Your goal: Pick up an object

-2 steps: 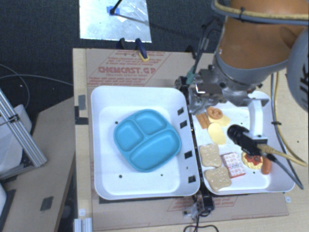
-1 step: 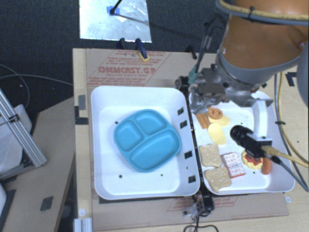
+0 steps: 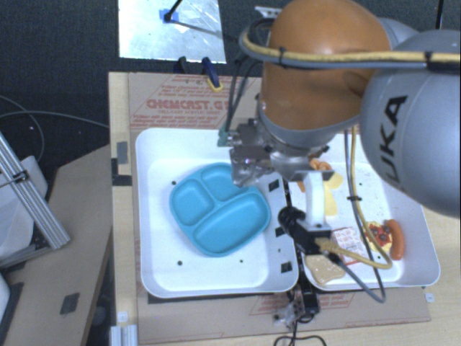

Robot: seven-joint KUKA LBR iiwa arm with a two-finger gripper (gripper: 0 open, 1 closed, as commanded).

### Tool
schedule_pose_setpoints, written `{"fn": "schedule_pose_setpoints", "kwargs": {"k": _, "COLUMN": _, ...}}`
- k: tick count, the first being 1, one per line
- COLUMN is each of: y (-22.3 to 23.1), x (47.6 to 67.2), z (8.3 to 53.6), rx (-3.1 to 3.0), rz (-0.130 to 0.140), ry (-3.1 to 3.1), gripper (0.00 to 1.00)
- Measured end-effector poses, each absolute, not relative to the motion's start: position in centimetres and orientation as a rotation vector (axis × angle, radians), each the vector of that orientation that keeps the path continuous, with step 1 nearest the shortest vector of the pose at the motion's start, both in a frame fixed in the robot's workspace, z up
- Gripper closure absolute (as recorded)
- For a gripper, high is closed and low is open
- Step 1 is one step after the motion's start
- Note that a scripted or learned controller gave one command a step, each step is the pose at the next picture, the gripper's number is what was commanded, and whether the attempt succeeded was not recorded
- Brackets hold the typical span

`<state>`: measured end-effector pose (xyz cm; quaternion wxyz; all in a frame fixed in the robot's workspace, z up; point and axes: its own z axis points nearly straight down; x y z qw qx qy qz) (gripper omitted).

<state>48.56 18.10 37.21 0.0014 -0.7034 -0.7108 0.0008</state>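
A blue divided plate (image 3: 216,218) lies in the middle of the left white bin (image 3: 153,193). My gripper (image 3: 248,170) hangs over the plate's far right corner, at the bin's right side, and the arm's big orange band (image 3: 324,56) looms above it. Whether the gripper touches the plate is hidden by its own body. The right bin (image 3: 426,264) holds small toy foods: a sausage (image 3: 395,238), a pizza slice (image 3: 375,231), a yellow piece (image 3: 330,195) and a tan bread slice (image 3: 324,269).
The arm covers much of the right bin's far half. A cable (image 3: 356,259) loops over that bin's near side. A shiny sheet (image 3: 171,19) lies beyond the bench. A metal frame (image 3: 32,207) stands at the left.
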Motion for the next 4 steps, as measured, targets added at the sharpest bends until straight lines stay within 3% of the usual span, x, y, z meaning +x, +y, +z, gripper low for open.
{"fn": "schedule_pose_setpoints", "kwargs": {"k": 2, "y": 17.7, "x": 48.8, "z": 39.7, "rx": -2.204, "rz": -0.008, "ry": -2.242, "gripper": 1.0}}
{"fn": "schedule_pose_setpoints", "kwargs": {"k": 3, "y": 14.3, "x": 51.8, "z": 47.6, "rx": -2.229, "rz": -0.015, "ry": -2.223, "gripper": 1.0}}
{"fn": "schedule_pose_setpoints", "kwargs": {"k": 4, "y": 21.2, "x": 48.4, "z": 40.8, "rx": -2.206, "rz": 0.005, "ry": -2.231, "gripper": 1.0}}
